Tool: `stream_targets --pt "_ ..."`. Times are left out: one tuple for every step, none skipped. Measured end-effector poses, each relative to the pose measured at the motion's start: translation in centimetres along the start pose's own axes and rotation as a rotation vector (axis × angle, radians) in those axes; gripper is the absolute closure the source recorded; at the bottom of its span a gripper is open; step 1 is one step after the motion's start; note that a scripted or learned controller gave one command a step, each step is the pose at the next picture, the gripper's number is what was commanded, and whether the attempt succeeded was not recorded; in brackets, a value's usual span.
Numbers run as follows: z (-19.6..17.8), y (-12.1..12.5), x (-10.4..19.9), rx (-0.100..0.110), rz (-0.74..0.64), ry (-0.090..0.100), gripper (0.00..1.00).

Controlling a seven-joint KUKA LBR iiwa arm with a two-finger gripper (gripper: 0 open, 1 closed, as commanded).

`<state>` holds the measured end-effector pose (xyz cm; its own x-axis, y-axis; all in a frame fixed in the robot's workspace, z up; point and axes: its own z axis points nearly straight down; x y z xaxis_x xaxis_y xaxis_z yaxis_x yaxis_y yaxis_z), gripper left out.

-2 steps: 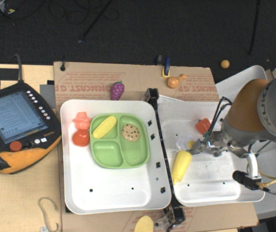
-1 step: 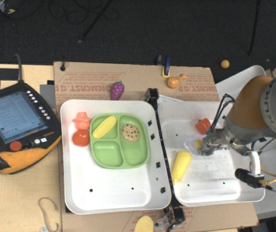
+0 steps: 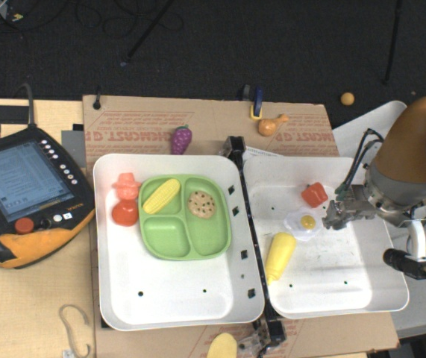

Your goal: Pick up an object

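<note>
My gripper [image 3: 334, 219] hangs low over the right bin [image 3: 362, 293], just right of a white fried egg toy [image 3: 302, 223] with a yellow yolk. A red pepper-like toy [image 3: 314, 194] lies up and to the left of the gripper. A yellow bottle-shaped toy [image 3: 279, 253] lies near the bin's left wall. The left bin [image 3: 168, 304] holds a green divided plate [image 3: 184, 217] with a corn cob [image 3: 160, 195] and a cookie [image 3: 201, 203], plus a pink toy [image 3: 126, 185] and a red toy [image 3: 124, 212] beside it.
A teach pendant [image 3: 22, 192] lies on the bench at left. Behind the bins, on cardboard, sit a purple grape toy [image 3: 181, 138] and an orange toy [image 3: 270, 124]. A yellow lemon-like toy [image 3: 222, 345] rests below the bins. The grey arm [image 3: 403, 162] enters from the right.
</note>
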<state>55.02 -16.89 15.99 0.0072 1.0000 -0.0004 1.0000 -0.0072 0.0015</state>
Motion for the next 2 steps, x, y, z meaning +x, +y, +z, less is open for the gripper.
stream_targets --pt "-4.3 -0.4 -0.2 0.000 -0.003 0.000 1.00" --pt "-6.9 -0.3 -0.4 0.000 -0.006 0.000 1.00"
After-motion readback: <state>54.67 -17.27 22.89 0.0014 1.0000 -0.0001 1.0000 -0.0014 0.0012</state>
